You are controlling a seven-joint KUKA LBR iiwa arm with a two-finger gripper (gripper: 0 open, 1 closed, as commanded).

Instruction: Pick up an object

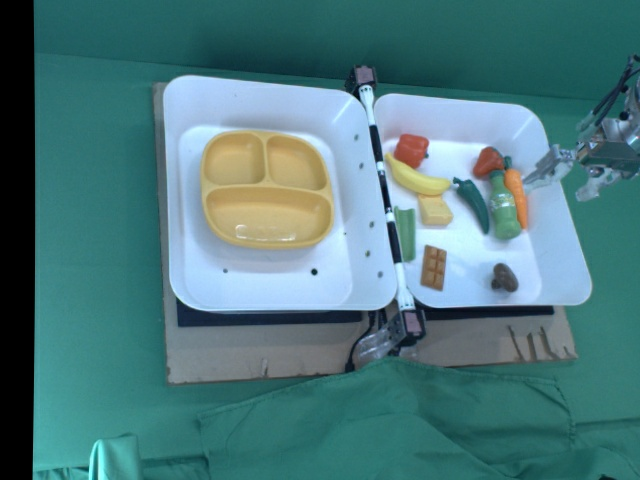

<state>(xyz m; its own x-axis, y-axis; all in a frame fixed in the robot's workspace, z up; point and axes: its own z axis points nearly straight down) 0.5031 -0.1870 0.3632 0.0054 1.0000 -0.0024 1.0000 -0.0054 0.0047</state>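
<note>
Camera view. Two white bins sit side by side on a green bench. The left bin (262,288) holds a yellow divided plate (267,188). The right bin (560,258) serves as landmark: near its left wall lie a red pepper (411,149), a yellow banana (417,179), a yellow block (435,210), a green stick (405,232) and a brown chocolate bar (433,267). Toward its right wall lie a dark green chili (472,202), a red strawberry (488,162), an orange carrot (517,197), a green bottle (504,208) and a brown lump (504,278). The gripper (570,175) hangs at the bin's right rim, just right of the carrot, its fingers spread and grasping nothing.
</note>
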